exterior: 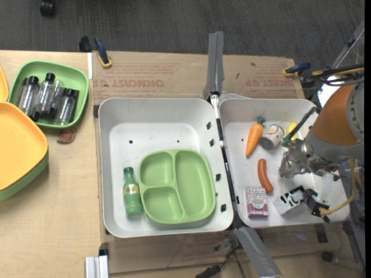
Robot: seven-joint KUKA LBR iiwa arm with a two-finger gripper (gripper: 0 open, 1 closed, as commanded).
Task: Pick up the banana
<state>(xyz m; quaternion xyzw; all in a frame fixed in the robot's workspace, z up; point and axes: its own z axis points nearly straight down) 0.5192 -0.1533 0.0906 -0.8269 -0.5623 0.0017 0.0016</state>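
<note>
Right bin (232, 155): banana (297, 125), partly hidden under arm (339, 123), near back right corner beside carrot (254, 138); also sausage (265, 175), pink carton (257, 201). Gripper (293, 162) low over bin; jaws' state cannot be told. Left bin (110, 155): green divided tray (174, 187), green bottle (132, 191).

Dark grey carpet floor (174, 10) lies beyond a light wooden bench (52, 225) topped with brown cardboard (156, 77).

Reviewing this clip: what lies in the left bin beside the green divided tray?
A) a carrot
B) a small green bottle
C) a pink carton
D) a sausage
B: the green bottle lies along the left side of the divided tray in the left bin.
</note>
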